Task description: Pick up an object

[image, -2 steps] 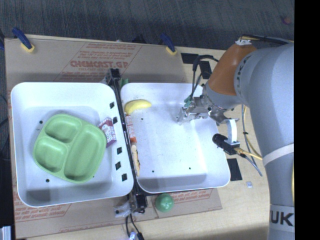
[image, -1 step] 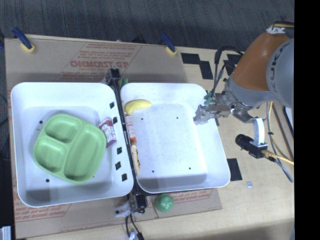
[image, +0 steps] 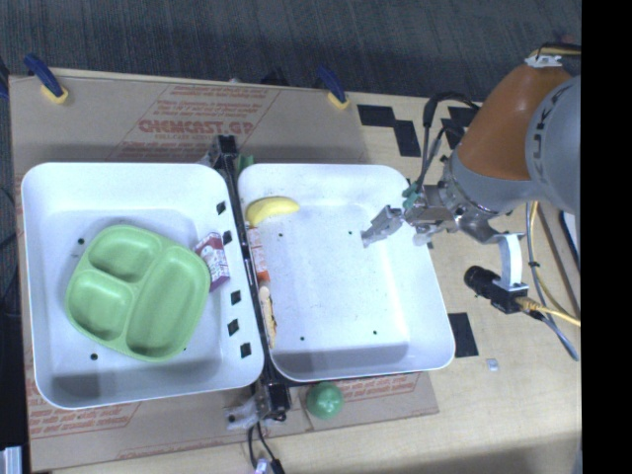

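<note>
While the gripper [image: 380, 227] hangs over the right bin [image: 425, 304] with fingers apart and nothing between them, the banana [image: 272, 208] lies untouched at that bin's far-left corner, so the pick looks barely begun, with reach, grasp and lift left.

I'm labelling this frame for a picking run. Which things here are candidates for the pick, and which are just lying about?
Part of the job:
- gripper, over the right bin
- yellow banana in the right bin
- green divided plate in the left bin
- small red packet beside the plate

Just lying about:
- green ball on the cardboard, outside the bins
- blue clamps
</note>
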`<act>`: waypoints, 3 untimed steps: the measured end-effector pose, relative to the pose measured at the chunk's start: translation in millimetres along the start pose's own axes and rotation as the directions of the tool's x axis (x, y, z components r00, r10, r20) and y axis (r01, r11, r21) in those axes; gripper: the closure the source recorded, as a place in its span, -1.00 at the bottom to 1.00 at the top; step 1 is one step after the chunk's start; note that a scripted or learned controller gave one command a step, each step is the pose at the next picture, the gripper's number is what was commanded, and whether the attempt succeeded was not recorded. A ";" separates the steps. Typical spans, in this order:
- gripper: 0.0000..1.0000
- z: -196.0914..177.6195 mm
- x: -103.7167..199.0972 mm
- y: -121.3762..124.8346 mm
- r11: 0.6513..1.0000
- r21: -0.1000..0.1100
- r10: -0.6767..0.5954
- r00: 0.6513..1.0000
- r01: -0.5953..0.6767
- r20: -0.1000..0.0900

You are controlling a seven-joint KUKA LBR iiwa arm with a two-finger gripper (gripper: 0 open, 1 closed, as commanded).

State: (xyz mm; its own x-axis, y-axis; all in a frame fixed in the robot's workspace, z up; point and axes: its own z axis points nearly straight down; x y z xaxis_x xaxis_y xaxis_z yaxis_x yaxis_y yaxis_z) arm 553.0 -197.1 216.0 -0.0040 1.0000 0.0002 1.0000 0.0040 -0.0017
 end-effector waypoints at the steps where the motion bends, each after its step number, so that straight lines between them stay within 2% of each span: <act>1: -1.00 124.7 -12.9 65.5 1.000 0.001 -0.004 1.000 0.004 0.001; 2: 1.00 113.7 -12.8 66.2 1.000 -0.001 -0.007 1.000 0.007 0.001; 3: 1.00 24.4 -14.2 3.1 1.000 -0.001 0.000 1.000 0.000 0.000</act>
State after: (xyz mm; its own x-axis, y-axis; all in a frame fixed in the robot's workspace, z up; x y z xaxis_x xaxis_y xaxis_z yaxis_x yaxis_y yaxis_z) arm 556.1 -211.4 191.6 -0.0041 1.0000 0.0000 1.0000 0.0041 -0.0005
